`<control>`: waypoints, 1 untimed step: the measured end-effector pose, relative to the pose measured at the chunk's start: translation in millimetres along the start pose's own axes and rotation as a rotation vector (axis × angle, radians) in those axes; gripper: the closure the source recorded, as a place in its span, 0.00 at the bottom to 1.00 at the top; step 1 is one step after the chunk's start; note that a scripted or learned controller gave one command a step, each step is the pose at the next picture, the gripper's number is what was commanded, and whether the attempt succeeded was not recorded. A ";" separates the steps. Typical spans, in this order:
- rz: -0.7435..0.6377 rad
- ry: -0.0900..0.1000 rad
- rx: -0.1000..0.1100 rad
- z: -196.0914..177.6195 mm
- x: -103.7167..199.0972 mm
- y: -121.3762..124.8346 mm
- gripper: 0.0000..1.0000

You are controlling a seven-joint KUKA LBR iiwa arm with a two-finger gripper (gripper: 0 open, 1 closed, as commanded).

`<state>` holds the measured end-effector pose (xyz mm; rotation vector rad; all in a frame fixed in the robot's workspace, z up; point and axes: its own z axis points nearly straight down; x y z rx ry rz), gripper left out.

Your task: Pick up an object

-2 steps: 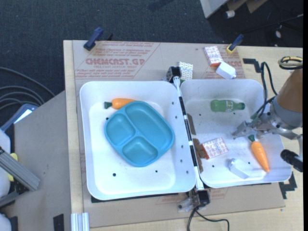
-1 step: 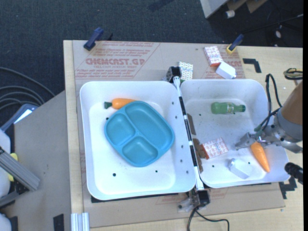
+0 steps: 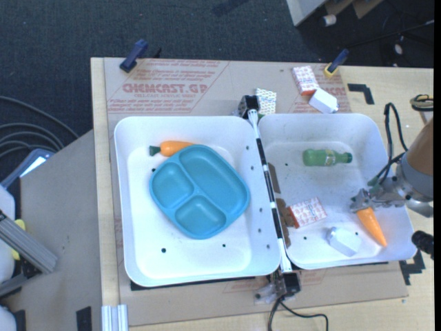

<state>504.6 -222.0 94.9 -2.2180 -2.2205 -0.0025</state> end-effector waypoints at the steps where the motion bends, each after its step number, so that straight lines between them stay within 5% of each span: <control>1: 0.000 -0.003 -0.002 -10.1 66.2 44.7 1.00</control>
